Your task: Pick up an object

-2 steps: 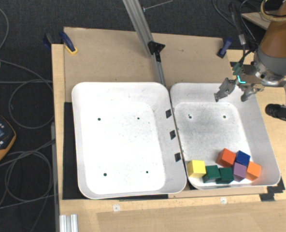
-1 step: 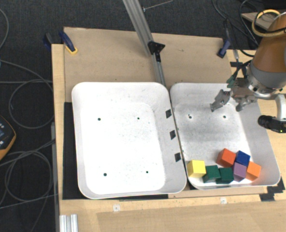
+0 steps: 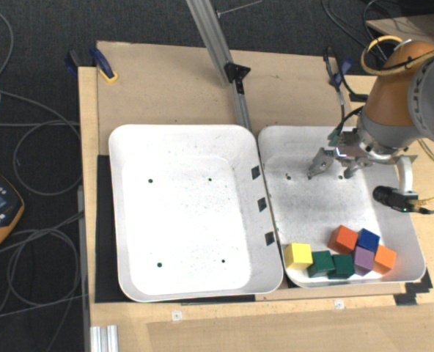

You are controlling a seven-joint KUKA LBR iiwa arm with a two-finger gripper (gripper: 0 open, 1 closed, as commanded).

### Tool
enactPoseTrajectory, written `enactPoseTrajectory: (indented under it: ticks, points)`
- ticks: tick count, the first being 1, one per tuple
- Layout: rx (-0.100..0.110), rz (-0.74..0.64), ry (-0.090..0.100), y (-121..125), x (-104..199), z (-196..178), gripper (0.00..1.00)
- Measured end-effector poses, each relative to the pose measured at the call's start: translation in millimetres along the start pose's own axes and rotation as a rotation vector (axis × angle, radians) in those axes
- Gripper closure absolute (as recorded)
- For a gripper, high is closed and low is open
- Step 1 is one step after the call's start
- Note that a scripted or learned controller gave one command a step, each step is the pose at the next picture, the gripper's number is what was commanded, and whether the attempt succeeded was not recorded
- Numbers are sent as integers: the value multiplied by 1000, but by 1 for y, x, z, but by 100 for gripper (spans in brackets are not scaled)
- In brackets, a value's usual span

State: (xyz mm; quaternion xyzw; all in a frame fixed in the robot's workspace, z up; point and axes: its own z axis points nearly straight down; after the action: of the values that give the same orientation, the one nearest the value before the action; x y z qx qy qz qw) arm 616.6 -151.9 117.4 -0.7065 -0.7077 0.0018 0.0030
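The left bin (image 3: 180, 211) carries nothing but a scatter of dark specks. Beside it, the right bin (image 3: 305, 196) holds all the objects, bunched in its near corner: a yellow block (image 3: 299, 254) at the left of the cluster, two green blocks (image 3: 331, 264) next to it, then an orange-red block (image 3: 343, 237), a blue block (image 3: 368, 239), a purple block (image 3: 364, 257) and an orange block (image 3: 385, 257) toward the right wall. They sit touching or just beside one another, so none has much free room around it.

The gripper (image 3: 328, 169) hangs over the far part of the same bin, well apart from the cluster. Its fingers are spread open and have hold of nothing; the bin floor under them is bare.

The relation that matters: every block lies toward the near edge from the fingers, and slightly to the right. A grasp probably calls for travel nearward before any descent. The yellow block, at the cluster's left end with open floor on its left side, looks the easiest to straddle.
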Motion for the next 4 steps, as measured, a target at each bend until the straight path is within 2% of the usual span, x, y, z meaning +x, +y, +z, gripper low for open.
enactPoseTrajectory:
  ticks: [1,2,4]
  points:
    - [-3,1,-1,0,1,19,0]
    - [-8,1,0,1,1,6,100]
    - [-16,-1,-3,13,11,-120,100]
